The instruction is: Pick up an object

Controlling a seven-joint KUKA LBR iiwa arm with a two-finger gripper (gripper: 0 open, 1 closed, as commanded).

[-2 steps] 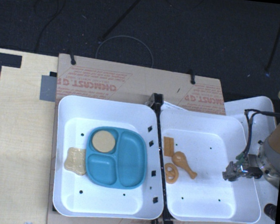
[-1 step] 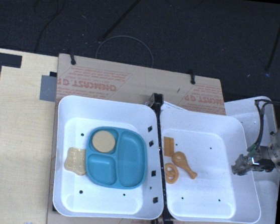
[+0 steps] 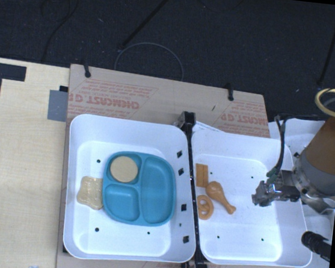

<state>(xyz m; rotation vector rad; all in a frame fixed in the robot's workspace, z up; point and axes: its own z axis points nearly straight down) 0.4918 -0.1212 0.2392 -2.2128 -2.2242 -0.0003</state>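
**Arm over the right bin, nothing visibly in its grip**

Start at your far left: the pale wooden bench top (image 3: 13, 160) carries black and grey square markers near its 10 o'clock corner. On the cardboard sheet (image 3: 159, 102) sit the two shallow white plastic bins, side by side.

In the left white bin (image 3: 89, 133) you see a blue three-compartment plastic tray (image 3: 148, 195), filling most of the floor. A round tan biscuit-like disc (image 3: 123, 168) lies in the tray's compartment at 10 o'clock. Touching the tray's 9 o'clock edge, on the bin floor, rests a pale beige toast-shaped piece (image 3: 90, 192).

In the right white bin (image 3: 231, 253), toward its 9 o'clock side, three toy foods cluster: a small orange-brown rectangular block (image 3: 201, 174) at the top, a tan drumstick-shaped piece (image 3: 221, 196) just below and to its right, and a brown pretzel-shaped ring (image 3: 204, 208) at the cluster's 6 o'clock, touching or nearly touching the drumstick.

At the bin's 3 o'clock side you find the dark two-finger gripper (image 3: 263, 195) on the grey arm (image 3: 324, 162), well apart from the cluster. You cannot tell from this view how wide its fingers stand; no object shows between them.
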